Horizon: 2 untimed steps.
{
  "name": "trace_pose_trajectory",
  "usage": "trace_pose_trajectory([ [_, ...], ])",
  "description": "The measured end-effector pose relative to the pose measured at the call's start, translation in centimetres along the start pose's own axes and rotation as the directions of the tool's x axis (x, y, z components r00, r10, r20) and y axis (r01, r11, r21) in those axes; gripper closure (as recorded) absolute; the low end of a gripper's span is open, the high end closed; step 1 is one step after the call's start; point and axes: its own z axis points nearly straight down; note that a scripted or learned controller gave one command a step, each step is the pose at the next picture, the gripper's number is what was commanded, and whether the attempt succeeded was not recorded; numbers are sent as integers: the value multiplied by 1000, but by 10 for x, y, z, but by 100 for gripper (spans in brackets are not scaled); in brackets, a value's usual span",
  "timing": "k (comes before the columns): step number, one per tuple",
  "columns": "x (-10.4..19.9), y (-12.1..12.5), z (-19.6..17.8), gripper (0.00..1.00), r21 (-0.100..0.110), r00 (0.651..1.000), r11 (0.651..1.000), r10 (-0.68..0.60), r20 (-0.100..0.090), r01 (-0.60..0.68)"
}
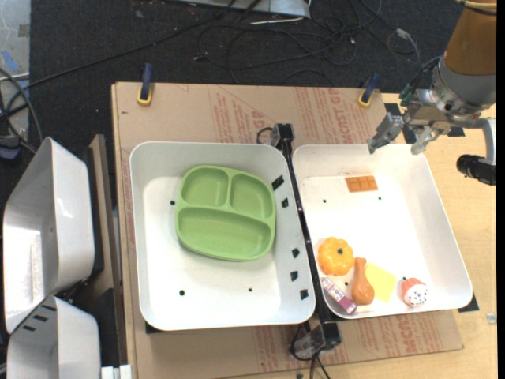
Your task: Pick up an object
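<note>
Above the right bin's [442,204] one-o'clock corner hung the gripper [402,138], fingers spread and pinching nothing. Toward that bin's six o'clock clustered an orange pumpkin [336,256], a drumstick [361,283] and a yellow piece [382,281]. The green divided plate [226,213] lay in the left bin [154,235].

2 bins [150,212], 1 plate [226,213], 6 sm. items [335,256].
</note>
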Motion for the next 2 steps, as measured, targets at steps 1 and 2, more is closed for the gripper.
trace_pose_trajectory([
  [1,0,2,-8,0,-13,1000,1000,-2,3,2],
  [2,2,5,56,0,-8,1000,1000,-1,1,1],
])
